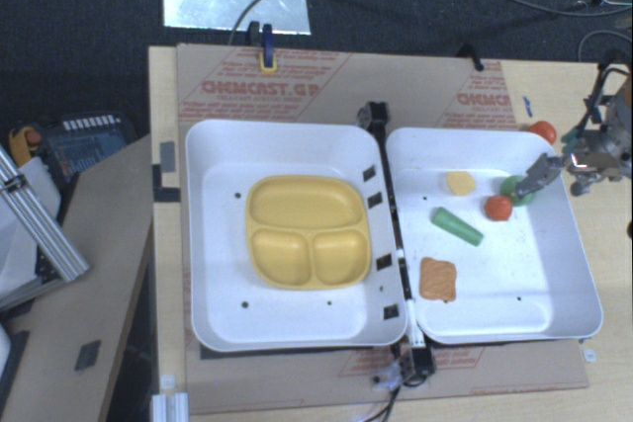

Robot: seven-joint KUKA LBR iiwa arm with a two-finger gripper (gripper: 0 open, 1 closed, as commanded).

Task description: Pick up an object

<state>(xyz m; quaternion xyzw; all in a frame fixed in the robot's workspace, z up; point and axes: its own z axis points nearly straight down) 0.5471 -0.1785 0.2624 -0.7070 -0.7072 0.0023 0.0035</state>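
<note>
nearest the camera, a brown toast-like slab (438, 279) is lying toward the front of the right bin (564, 311), with a green stick (457, 225) just behind it. i'm reading this as the approach step: the gripper (539, 175) is reaching in from the right over the bin's far right corner, low beside a small green piece (513, 188) and a red tomato-like ball (498, 208). i'm not able to tell how wide the hand is standing, and i'm seeing nothing clearly held in it. to my mind the next move is calling for a short descent centred on one piece, since green and red are sitting almost touching and could get nudged apart. a pale yellow disc (459, 182) is lying near, another red ball (541, 131) is sitting by the far rim, and the bin wall is crowding that corner. a yellow divided tray (303, 230) is sitting in the left bin (213, 212)
</note>
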